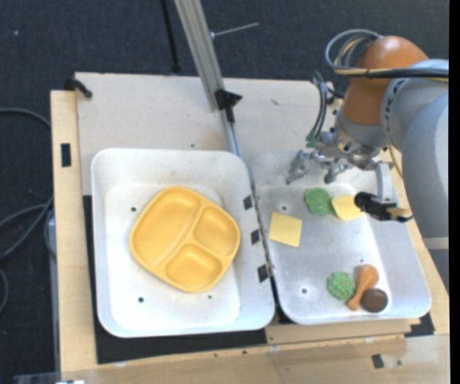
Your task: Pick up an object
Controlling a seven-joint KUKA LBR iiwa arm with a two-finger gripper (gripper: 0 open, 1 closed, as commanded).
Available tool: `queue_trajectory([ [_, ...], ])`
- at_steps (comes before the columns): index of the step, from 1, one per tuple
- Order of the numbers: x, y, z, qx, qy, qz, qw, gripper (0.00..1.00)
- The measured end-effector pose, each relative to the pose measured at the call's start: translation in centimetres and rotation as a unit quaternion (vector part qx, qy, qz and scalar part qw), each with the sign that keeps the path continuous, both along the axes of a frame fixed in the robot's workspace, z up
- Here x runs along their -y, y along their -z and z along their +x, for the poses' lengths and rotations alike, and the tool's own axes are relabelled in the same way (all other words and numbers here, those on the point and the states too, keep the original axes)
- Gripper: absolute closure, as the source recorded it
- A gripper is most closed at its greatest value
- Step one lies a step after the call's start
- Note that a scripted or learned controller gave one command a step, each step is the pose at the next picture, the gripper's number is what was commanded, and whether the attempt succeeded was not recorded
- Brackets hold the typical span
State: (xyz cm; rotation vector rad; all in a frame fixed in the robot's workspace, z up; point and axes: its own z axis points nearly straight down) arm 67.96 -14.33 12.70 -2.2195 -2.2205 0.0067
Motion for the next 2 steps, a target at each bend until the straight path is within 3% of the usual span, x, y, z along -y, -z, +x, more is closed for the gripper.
queue_trajectory([
  [1,0.1,2.7,0.0,0.001,0.0,-0.0003,1.0,0.0],
  [2,0.2,1.3,0.1,0.005,0.0,-0.0017,1.0,1.0],
])
